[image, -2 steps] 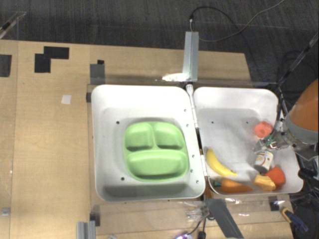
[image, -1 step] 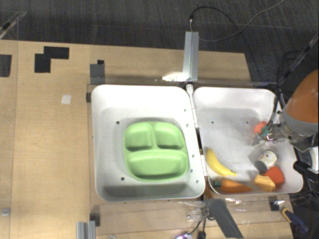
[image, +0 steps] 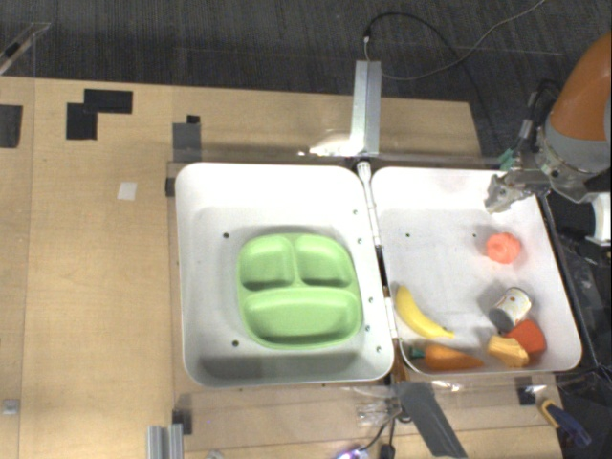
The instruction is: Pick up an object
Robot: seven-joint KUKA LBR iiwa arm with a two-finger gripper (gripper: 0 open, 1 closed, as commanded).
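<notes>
My gripper (image: 501, 194) hangs over the far right corner of the right bin (image: 440, 208), with nothing seen between its fingers. Below it in that bin lies a pink round object (image: 504, 248). Near the bin's front sit a yellow banana (image: 418, 316), an orange carrot-like piece (image: 451, 358), a grey and white cylinder (image: 510, 306), a red-orange object (image: 527, 334) and a small yellow piece (image: 509, 351).
The left bin (image: 206, 218) holds a green divided plate (image: 299, 289). A metal post (image: 367, 108) stands behind the seam between the bins. A black cable (image: 430, 36) runs across the dark floor beyond the bench.
</notes>
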